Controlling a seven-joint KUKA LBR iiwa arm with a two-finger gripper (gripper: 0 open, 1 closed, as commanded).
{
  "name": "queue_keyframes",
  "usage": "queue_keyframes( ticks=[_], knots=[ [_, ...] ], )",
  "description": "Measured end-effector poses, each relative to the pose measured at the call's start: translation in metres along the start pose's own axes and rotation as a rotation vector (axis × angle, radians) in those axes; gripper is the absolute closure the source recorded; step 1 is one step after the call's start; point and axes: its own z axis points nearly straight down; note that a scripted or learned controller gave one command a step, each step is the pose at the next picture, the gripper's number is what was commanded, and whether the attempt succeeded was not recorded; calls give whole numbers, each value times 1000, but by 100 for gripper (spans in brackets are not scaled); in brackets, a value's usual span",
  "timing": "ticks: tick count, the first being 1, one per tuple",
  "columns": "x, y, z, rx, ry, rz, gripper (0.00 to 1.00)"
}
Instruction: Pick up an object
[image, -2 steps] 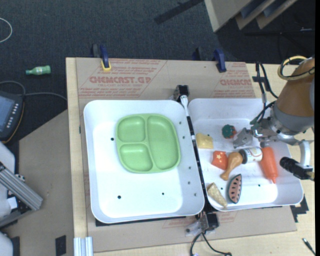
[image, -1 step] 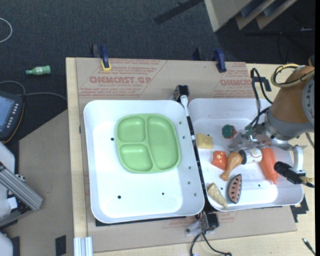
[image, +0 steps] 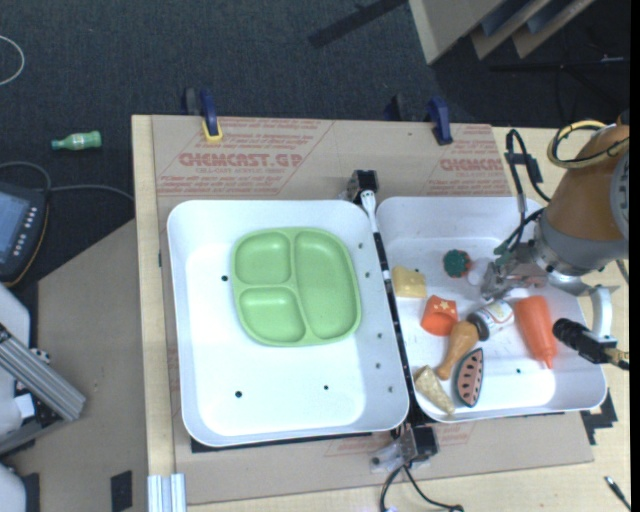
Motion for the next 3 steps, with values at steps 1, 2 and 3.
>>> queue_keyframes(
  ticks=[1, 2, 3],
  knots=[
    [-1, -1, -64, -7, -3, 0, 100],
    [-8, 5, -126, -9, -4, -1, 100],
    [-8, 6, -130, -3, -2, -1, 100]
  ],
)
